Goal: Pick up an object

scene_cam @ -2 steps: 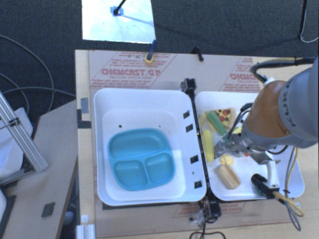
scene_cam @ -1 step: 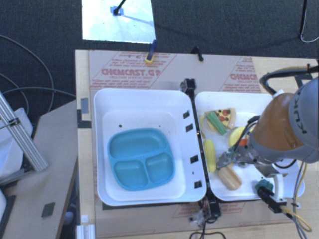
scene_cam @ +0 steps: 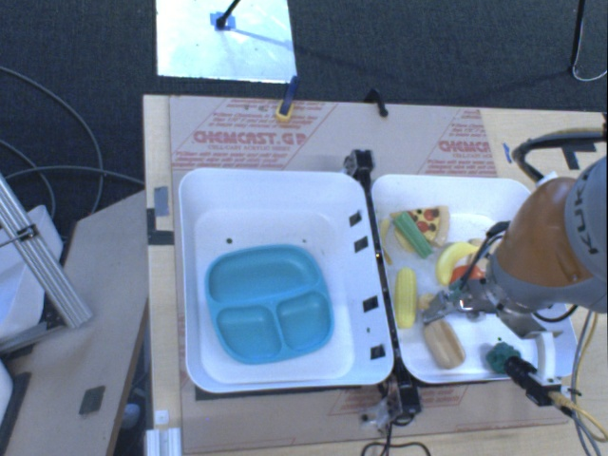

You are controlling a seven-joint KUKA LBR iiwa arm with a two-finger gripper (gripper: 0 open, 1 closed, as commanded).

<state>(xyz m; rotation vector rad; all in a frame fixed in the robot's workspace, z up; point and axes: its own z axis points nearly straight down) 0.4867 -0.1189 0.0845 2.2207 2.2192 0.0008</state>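
Note:
The right bin [scene_cam: 494, 190] holds several toy foods. A pizza slice [scene_cam: 433, 219] and a green striped piece [scene_cam: 410, 235] lie at its back. A yellow corn cob [scene_cam: 406, 297] rests along the left wall. A yellow banana-like piece [scene_cam: 454, 256] sits beside a small red piece [scene_cam: 462, 274]. A tan bread roll [scene_cam: 443, 344] lies at the front. My gripper [scene_cam: 443, 305] is low in this bin, just above the roll and right of the corn. Nothing can be seen held in it.
The left bin [scene_cam: 275, 186] holds a blue divided plate [scene_cam: 270, 302]. A black divider with clips [scene_cam: 372, 255] runs between the bins. A dark green piece [scene_cam: 500, 354] sits at the right bin's front right. The arm's orange band [scene_cam: 541, 236] covers that bin's right side.

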